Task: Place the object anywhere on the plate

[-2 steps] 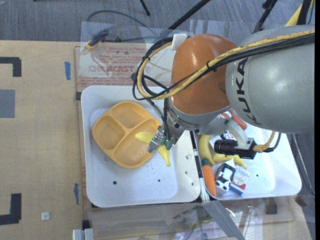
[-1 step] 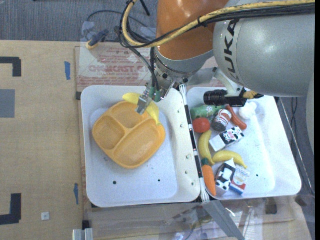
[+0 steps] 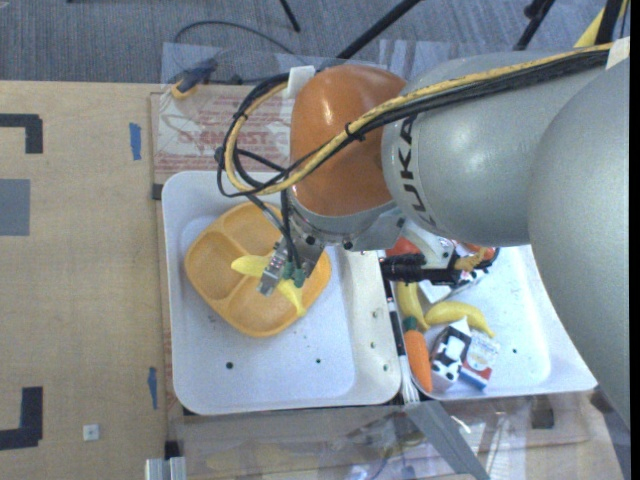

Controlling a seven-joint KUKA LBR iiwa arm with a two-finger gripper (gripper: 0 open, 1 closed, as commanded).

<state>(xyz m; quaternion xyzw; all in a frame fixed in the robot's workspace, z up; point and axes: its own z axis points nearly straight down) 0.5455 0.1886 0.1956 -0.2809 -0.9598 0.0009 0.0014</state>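
Note:
An orange divided plate (image 3: pixel 232 268) lies in the left bin (image 3: pixel 260 373), toward its upper half. My gripper (image 3: pixel 274 274) hangs over the plate's right side, reaching in from the big grey and orange arm. A thin yellow object (image 3: pixel 248 265) sticks out to the left of the fingertips, and more of it shows below them on the right. The fingers stand close together, shut on this yellow object, right over the plate's surface. Whether it touches the plate I cannot tell.
The right bin (image 3: pixel 530 338) holds a banana (image 3: pixel 458 314), a carrot (image 3: pixel 420 360), a black marker (image 3: pixel 395 313), a small white, black and red box (image 3: pixel 462 360) and something red (image 3: pixel 480 256) partly under the arm. The arm covers much of the right bin.

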